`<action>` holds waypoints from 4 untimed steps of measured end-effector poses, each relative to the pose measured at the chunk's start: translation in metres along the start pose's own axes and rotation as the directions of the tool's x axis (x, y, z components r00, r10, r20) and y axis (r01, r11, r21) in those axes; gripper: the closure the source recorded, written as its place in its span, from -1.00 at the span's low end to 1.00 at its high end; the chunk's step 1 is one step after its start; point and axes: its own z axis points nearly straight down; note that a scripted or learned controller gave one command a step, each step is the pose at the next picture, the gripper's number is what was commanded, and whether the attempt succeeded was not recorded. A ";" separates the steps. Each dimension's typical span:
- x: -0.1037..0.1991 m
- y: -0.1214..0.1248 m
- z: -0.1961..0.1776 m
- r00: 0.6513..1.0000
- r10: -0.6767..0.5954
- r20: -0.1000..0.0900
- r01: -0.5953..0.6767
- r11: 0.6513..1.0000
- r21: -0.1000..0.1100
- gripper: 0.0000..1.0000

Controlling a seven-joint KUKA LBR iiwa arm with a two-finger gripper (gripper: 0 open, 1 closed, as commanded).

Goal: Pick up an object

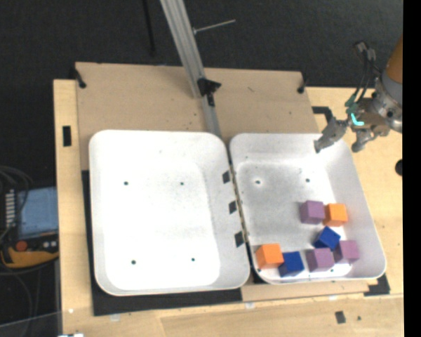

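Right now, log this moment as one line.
two-finger gripper: open, above right white bin far corner | holding: nothing | coloured blocks: in bin, untouched

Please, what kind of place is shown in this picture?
Probably a robotics laboratory, at a bench for grasping tests. Two shallow white bins lie side by side, the right one holding small coloured blocks, a gripper hovers above its far corner, and loose cables lie nearby.
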 end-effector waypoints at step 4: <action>-0.011 -0.001 0.157 1.000 0.006 0.001 -0.006 1.000 0.002 -1.00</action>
